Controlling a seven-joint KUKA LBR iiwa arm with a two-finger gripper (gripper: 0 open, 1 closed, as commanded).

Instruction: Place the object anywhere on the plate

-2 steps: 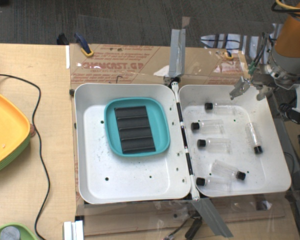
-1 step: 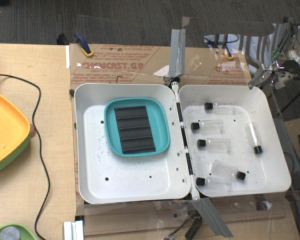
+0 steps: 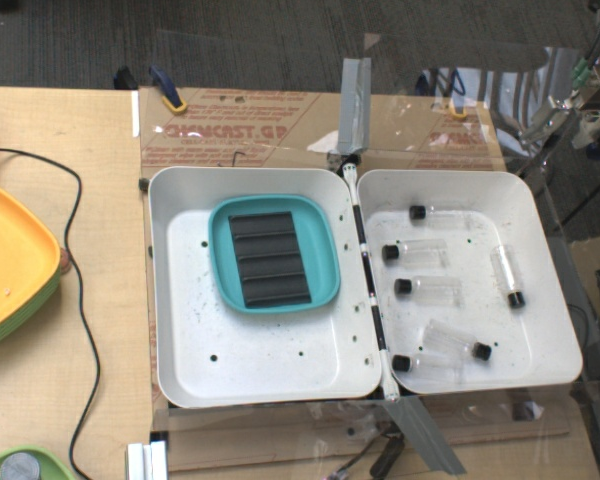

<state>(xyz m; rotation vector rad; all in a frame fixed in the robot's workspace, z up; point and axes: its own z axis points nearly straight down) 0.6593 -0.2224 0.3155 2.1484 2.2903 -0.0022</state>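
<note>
Gripper's state, I cannot tell; best grab a vial (image 3: 506,277) mid-body, then centre it over the teal plate (image 3: 274,254).

A teal plate (image 3: 274,254), squarish with rounded corners, lies flat in the left bin (image 3: 180,308), toward its upper middle. A dark ribbed slab (image 3: 268,258) covers its centre. In the right bin (image 3: 540,298) lie six clear vials with black caps, all on their sides and scattered apart: one (image 3: 507,276) sits near the right wall, another (image 3: 455,344) toward the lower edge.
</note>
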